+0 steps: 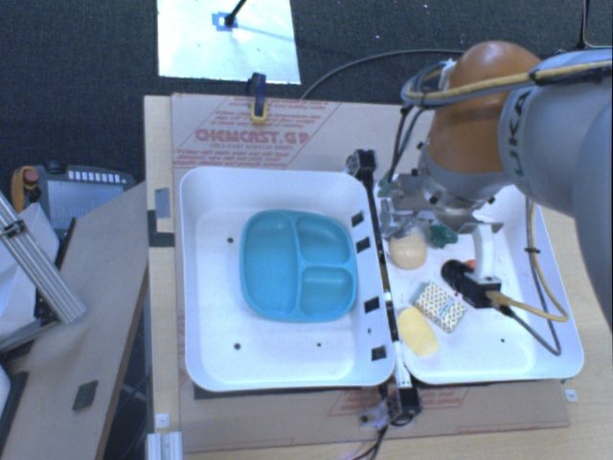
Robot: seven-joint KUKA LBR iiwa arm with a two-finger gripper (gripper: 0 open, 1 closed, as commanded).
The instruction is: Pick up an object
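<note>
Light is even and fairly bright over the bench, coming from above. The two white bins (206, 353) read slightly washed out, with mild glare on their rims. The arm (565, 132) throws a soft shadow into the right bin beneath it. The floor at the top is dark and grainy, while a pale sheet (192, 27) lying there is nearly blown out. The picture is a little soft overall, with fine detail smeared; the arm's near, grey part looks blurred at the right.
</note>
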